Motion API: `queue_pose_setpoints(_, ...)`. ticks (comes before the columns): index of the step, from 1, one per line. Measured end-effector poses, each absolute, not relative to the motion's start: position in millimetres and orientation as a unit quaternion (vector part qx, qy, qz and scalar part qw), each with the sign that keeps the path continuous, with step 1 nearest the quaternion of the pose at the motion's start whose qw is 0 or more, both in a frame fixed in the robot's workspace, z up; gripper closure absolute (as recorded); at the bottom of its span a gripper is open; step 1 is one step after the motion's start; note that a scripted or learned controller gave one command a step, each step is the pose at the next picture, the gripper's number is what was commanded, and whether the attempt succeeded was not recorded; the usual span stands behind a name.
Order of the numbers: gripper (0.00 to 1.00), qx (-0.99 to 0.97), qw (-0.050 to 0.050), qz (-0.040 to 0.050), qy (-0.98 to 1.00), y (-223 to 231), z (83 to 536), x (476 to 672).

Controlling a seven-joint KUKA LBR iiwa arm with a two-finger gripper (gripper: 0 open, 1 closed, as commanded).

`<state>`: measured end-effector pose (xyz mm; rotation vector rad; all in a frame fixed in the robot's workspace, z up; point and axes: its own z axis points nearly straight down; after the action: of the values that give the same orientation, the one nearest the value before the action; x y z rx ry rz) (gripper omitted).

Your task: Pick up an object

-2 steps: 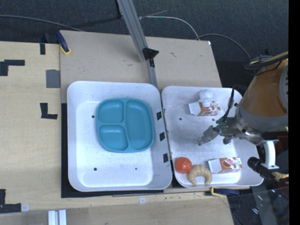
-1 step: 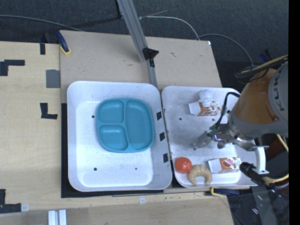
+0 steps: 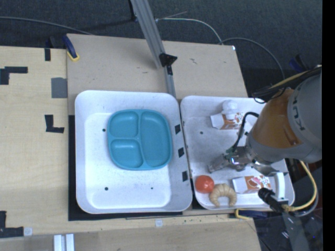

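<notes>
The grey arm with its orange band reaches into the right bin (image 3: 199,114) from the right. Its gripper (image 3: 217,165) hangs low over the bin floor, pointing left. A red tomato (image 3: 204,183) lies just below and left of it, apart from it. A tan croissant (image 3: 223,193) rests beside the tomato near the bin's front wall. A small carton (image 3: 254,183) lies to the croissant's right, partly under the arm. A small bottle-like carton (image 3: 227,117) lies near the back of the bin. I see nothing between the fingers.
The left bin (image 3: 84,156) holds a teal divided plate (image 3: 140,139). A grey pole (image 3: 151,27) slants across the bench behind the bins. Cables run across the dark floor at the top and right.
</notes>
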<state>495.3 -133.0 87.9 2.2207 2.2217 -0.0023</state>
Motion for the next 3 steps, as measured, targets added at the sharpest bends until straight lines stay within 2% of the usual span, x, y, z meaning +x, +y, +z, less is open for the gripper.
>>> queue_pose_setpoints(1,1.00,0.706,-0.001,-0.0005,0.708,-132.0,99.0,495.1)
queue_pose_setpoints(2,1.00,0.707,0.002,0.0009,0.708,-135.3,161.2,494.6)
queue_pose_setpoints(3,1.00,0.706,0.002,0.0010,0.708,-130.8,210.6,504.7)
